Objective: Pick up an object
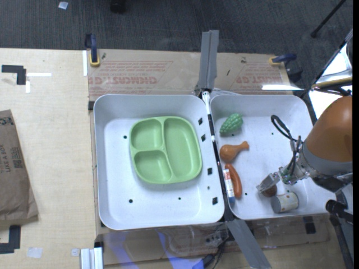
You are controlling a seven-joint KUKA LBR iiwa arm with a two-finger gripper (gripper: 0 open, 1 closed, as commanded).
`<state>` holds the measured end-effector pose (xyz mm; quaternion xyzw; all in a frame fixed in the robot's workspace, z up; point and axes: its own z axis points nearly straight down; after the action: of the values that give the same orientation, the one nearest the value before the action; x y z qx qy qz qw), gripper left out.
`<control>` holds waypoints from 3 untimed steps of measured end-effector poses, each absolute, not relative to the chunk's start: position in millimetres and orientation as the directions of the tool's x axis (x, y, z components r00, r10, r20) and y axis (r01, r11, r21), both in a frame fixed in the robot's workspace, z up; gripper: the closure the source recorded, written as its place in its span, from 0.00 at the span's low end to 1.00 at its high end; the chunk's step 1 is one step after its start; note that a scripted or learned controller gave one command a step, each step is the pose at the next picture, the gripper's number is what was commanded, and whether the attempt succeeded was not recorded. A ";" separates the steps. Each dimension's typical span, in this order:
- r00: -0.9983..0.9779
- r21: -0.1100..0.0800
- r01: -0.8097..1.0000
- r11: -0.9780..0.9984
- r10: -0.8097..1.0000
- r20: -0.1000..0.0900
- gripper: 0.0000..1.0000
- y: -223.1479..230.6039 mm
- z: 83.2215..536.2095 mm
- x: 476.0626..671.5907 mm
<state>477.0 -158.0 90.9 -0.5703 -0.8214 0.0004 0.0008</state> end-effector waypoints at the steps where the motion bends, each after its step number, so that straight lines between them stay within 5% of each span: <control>1: -0.276 -0.001 0.961 0.276 0.961 0.000 0.00 -111.9 142.6 514.0; 2: -0.232 -0.002 0.973 0.232 0.973 0.000 0.00 -148.3 90.9 477.3; 3: -0.454 0.000 0.891 0.454 0.891 -0.002 0.00 -59.3 236.3 509.4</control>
<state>509.4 -59.3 236.3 -0.5226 -0.8526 0.0003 -0.0007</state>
